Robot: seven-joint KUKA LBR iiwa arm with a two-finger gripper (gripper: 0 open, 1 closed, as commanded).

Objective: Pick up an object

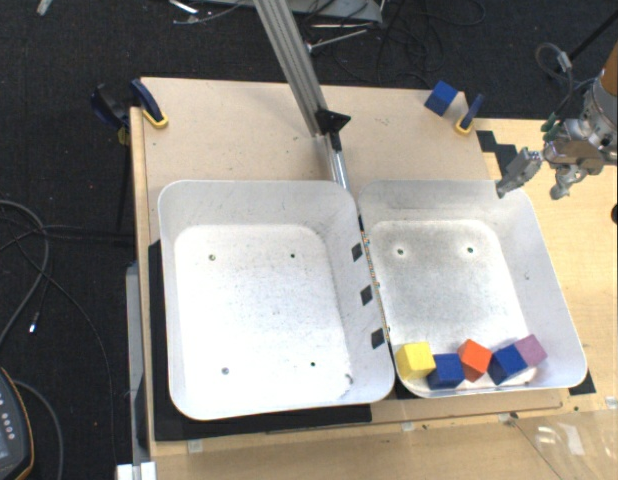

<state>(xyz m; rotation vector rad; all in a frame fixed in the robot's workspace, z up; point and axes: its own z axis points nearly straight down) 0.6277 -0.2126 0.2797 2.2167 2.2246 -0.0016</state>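
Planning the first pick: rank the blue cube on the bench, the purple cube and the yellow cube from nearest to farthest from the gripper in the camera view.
1. Blue cube on the bench, behind the right bin, left of the gripper.
2. Purple cube, right bin's near right corner.
3. Yellow cube, left end of the cube row.

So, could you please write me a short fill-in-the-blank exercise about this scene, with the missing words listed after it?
1. The yellow cube lies in the ____ bin of the camera view.
2. The orange cube sits between two ____ cubes.
3. The gripper hangs above the right bin's far-____ corner.
4. The purple cube is the one farthest to the ____ in the row.

Missing words: right; blue; right; right
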